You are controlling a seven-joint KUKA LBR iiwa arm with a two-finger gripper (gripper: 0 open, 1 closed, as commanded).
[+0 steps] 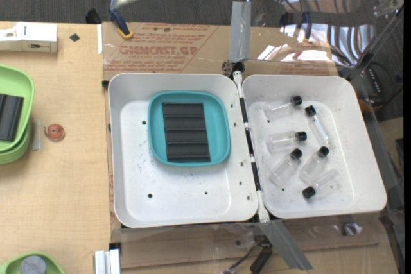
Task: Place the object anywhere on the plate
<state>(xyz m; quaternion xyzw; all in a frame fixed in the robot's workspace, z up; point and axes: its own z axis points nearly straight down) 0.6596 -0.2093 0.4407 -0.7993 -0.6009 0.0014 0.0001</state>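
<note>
Cardboard [168, 48] print partly legible, reversed; vials [302, 147] unlabelled.

Two shallow bins sit side by side on a bench, their inner edges touching along a central seam. The left bin [128, 196] holds a plate [189, 128], set in the bin's rear half. A ridged insert [187, 132] lies on the plate's middle. The right bin [359, 196] holds six small capped vials [302, 145], scattered loosely across its floor, some nearly touching. Behind both bins lies a flat sheet of cardboard [160, 48]. To the left of the bins, on the bench, a stack of dishes [16, 113] sits at the left edge, with a small round disc [55, 131] just right of it. A small box [29, 38] lies further back.
</note>
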